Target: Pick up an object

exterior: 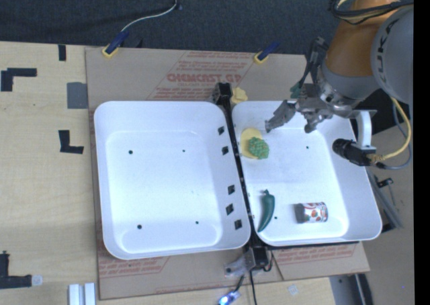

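**Arm poised over the right bin, fingers spread and holding nothing**

Where the bench meets the dark floor at the far side, a sheet of brown cardboard (201,75) with faded red lettering lies under two shallow white bins. Blue and yellow clamps (115,43) pin its far edge at the left and again further right, and a thin pale cable (161,8) trails away across the dark floor behind. Left of the cardboard the pale wooden bench top (40,162) carries black tape marks and a grey patch.

The left bin (107,183) sits touching the right bin (359,230) along a black centre strip.

In the right bin, a green and yellow toy (255,146) lies near the far left corner, just beside the divider. A green pepper (267,209) lies against the near left wall, and a small red and white can (311,212) rests on its side near the front, to the pepper's right.

The grey arm with its orange band comes in from the far right. Its gripper (293,119) hangs over the far part of the right bin, fingers parted and empty, to the right of the green and yellow toy and apart from it.
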Motion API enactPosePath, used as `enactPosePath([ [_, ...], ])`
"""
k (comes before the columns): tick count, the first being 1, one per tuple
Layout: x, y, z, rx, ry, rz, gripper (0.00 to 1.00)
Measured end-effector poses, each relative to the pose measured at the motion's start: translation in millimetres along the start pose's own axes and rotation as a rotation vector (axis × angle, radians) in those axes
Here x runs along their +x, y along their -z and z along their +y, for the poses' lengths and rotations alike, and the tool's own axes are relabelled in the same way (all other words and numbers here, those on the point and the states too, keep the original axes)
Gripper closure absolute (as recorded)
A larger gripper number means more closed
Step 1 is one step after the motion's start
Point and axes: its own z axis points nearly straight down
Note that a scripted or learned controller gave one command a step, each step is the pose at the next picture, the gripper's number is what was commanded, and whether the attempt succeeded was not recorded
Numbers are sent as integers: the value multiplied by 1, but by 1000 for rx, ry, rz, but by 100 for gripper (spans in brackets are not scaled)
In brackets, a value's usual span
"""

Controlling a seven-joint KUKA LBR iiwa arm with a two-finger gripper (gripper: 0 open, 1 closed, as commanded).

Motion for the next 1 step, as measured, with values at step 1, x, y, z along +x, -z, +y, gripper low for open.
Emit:
enactPosePath([
  [1,42,-43,36,2,4,0,0],
])
